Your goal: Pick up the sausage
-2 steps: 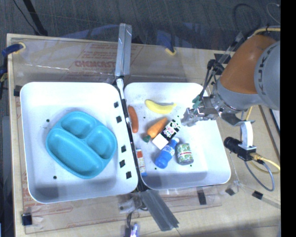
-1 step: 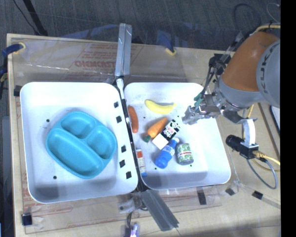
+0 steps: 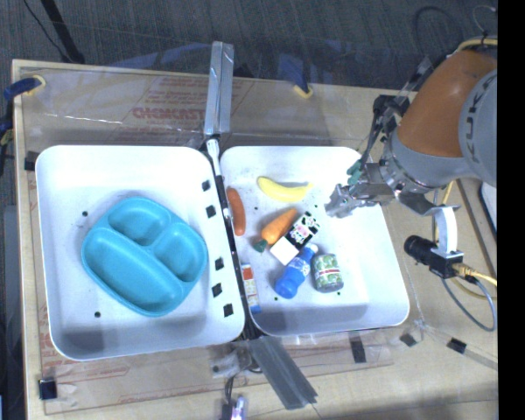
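The gripper (image 3: 339, 201), whose grasp I can't make out, hovers over the right bin (image 3: 381, 300), apparently approaching; next it must cross to the sausage (image 3: 236, 210) by the divider.

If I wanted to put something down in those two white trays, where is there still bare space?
The left bin has bare floor all around the blue plate, most along its near edge. In the right bin, the far strip beyond the banana and the near right corner past the green can are free. Its middle is crowded: sausage, carrot, blue bottle.
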{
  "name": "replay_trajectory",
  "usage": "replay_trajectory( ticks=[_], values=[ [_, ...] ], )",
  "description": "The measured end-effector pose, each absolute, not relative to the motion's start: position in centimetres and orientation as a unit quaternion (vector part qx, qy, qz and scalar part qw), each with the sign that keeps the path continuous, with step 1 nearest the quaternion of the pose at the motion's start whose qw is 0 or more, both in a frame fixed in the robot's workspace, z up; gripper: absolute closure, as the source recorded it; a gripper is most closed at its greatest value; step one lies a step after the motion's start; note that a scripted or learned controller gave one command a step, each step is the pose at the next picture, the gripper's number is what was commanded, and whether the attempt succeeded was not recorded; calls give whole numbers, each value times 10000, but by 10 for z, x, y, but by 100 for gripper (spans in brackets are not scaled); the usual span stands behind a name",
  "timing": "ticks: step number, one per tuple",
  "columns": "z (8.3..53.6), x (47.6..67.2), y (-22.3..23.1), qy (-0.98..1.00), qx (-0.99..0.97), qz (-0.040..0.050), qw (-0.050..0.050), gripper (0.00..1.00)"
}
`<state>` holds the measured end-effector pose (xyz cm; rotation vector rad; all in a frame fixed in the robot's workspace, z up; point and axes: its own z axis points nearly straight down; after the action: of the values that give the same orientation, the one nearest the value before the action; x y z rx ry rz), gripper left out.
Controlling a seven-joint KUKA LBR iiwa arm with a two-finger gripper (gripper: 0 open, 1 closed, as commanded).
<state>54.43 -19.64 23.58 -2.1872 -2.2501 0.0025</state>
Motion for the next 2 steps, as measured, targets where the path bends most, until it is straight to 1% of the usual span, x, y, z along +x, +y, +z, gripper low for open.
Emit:
replay_trajectory(
  ticks=[1, 2],
  values=[
    [264, 559, -159, -6917, -7222, 9, 7, 100],
    [277, 541, -136, -6874, -7262, 8, 17, 100]
  ],
)
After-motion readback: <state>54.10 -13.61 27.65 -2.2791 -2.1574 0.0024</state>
